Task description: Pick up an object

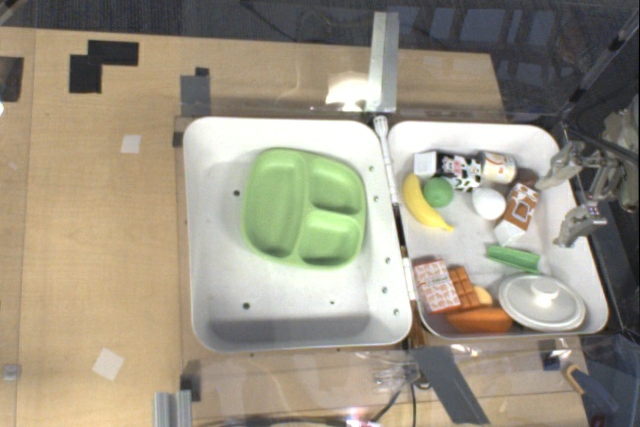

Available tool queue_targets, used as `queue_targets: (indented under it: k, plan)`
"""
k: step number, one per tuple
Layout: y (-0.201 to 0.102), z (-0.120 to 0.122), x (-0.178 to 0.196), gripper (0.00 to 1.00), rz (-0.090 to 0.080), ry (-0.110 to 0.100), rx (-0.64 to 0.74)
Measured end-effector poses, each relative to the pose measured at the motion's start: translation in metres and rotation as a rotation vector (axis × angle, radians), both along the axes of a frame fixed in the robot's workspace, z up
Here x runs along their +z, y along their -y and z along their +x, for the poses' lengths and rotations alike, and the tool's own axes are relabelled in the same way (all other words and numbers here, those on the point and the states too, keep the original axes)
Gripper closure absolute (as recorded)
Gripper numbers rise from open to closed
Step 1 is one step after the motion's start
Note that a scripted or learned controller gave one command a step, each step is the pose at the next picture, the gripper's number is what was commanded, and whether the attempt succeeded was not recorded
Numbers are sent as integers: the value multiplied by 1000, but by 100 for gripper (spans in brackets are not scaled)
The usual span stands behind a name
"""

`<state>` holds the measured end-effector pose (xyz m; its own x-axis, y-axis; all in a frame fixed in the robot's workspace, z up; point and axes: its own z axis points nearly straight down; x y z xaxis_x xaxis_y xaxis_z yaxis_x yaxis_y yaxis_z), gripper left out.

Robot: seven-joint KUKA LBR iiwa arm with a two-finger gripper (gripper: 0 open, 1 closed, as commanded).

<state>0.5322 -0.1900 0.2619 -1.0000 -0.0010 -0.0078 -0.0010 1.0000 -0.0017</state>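
The right bin [575, 267] holds several items. A yellow banana [424, 205] and a green ball [437, 191] lie at its left. Near the back are a cow-patterned carton [459, 169] and a small can [498, 167]. A white egg [488, 204] and a brown carton [520, 207] sit in the middle, with a green stick [514, 258] below them. At the front are a white bowl [541, 302], a pink-and-brown waffle block [444, 283] and an orange sausage [480, 320]. My gripper [570, 196] hovers over the bin's right edge, open, with nothing between its fingers.
The left bin [215, 245] holds a green divided plate [303, 205]. A metal post [384, 65] stands behind the seam between the two bins. Wooden bench surface stretches to the left.
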Motion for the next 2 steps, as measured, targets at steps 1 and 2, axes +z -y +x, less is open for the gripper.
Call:
queue_targets:
  k: [1, 2]
  plan:
    - [0, 2, -131, 0, 0, -2, 258]
    - [-16, 35, -170, 0, -8, 6, 668]
